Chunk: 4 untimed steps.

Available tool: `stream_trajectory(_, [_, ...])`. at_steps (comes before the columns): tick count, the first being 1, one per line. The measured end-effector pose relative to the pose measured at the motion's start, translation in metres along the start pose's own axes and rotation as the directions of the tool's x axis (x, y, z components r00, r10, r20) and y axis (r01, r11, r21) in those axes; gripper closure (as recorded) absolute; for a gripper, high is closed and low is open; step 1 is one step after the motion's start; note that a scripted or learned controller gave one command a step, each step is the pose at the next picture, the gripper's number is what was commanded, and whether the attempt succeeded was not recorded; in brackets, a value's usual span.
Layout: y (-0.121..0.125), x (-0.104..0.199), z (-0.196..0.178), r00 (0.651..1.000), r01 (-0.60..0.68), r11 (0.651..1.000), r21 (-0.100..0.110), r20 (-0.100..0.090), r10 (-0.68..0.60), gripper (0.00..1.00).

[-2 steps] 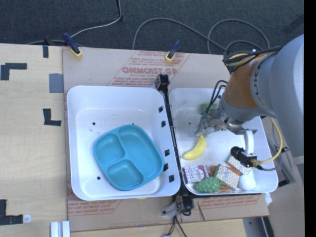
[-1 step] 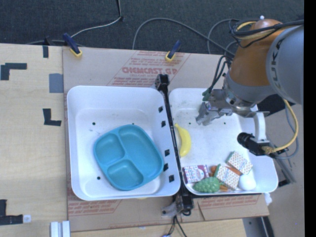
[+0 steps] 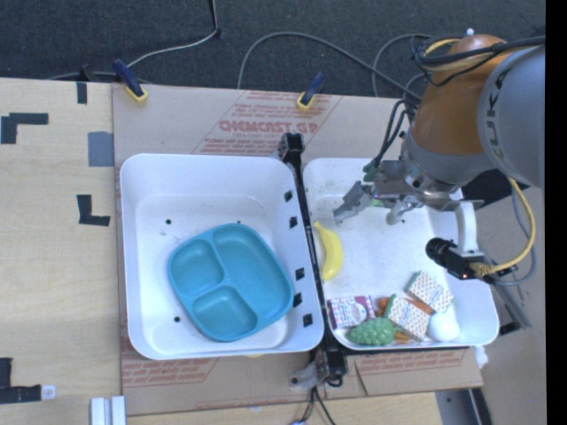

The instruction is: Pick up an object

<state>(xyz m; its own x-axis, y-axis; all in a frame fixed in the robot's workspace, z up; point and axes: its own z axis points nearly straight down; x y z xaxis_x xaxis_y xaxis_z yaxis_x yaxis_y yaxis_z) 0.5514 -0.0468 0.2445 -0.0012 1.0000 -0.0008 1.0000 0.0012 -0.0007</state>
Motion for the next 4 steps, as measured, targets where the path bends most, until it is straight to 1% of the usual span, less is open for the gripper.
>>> stream_trajectory(1, [0.033,-0.003,0.061,1.0,0.0,1.0,0.002,-0.001,0.0,0.0])
stream_trajectory(2, [0.037,0.002,0.061,1.0,0.0,1.0,0.001,0.0,0.0,0.0])
stream_trajectory(3, [0.082,-0.013,0.06,1.0,0.0,1.0,0.0,0.0,0.0,0.0])
stream_trajectory(4, [0.019,-0.017,0.06,1.0,-0.001,1.0,0.001,0.0,0.001,0.0])
